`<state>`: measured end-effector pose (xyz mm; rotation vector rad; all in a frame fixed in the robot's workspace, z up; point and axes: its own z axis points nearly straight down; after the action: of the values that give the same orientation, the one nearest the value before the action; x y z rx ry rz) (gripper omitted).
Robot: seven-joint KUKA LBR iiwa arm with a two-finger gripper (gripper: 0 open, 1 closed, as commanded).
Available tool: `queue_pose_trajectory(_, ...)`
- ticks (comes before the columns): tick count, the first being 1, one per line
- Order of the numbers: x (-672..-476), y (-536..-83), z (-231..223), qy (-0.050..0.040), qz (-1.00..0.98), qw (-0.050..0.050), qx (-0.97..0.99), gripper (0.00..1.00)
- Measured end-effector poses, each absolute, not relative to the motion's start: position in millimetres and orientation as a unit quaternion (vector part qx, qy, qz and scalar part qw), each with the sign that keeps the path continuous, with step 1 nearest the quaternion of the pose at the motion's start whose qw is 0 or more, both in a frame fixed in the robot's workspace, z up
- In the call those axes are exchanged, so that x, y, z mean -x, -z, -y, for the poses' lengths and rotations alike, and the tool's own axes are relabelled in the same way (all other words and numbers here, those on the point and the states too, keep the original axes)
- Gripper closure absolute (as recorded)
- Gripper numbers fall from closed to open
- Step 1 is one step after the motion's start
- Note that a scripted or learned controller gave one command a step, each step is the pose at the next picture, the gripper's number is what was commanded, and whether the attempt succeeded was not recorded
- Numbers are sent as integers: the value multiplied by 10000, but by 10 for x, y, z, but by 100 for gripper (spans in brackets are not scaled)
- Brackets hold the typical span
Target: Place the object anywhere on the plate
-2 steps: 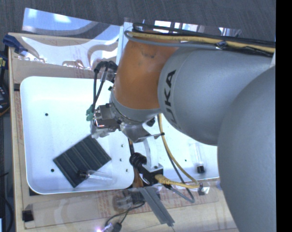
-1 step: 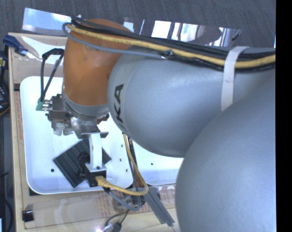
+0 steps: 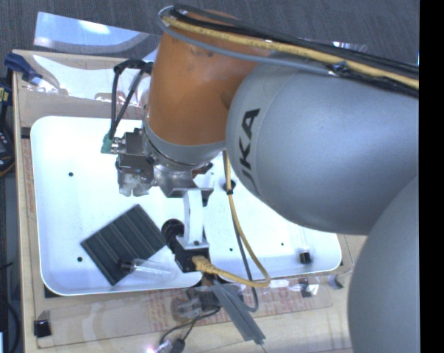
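One grey arm (image 3: pixel 317 153) with an orange band (image 3: pixel 189 79) reaches in from the right and covers much of the white bin (image 3: pixel 53 197) below it. Its claw (image 3: pixel 137 171) hangs over the upper middle of the bin, seen from above and behind the wrist, so I cannot tell how it is set or whether anything is in it. A dark ribbed square plate (image 3: pixel 123 243) lies tilted in the lower left part of the bin, and a small clear object (image 3: pixel 145 268), hard to make out, rests against the plate's lower right edge, seemingly partly on it. A yellow cable (image 3: pixel 240 234) runs down from the arm past a white bracket (image 3: pixel 195 215) and a black fitting (image 3: pixel 179 250) just right of the plate. A small dark piece (image 3: pixel 304 257) sits near the bin's lower right corner, well apart from the plate, and the wooden surface (image 3: pixel 97 318) shows below the bin.
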<state>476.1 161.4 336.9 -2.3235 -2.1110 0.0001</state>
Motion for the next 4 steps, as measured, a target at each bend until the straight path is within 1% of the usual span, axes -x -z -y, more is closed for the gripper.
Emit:
queue_pose_trajectory(1, -5140, -3125, -2187, -13, 7014, 13, 7128, 100)
queue_pose_trajectory(2, -4762, -3660, -1625, 11, 7985, 1, 6019, 100)
queue_pose_trajectory(3, -4747, -2602, -2045, -35, 6672, 14, 7449, 100)
queue_pose_trajectory(4, -5143, -2816, -1468, -26, 6032, 6, 7976, 100)
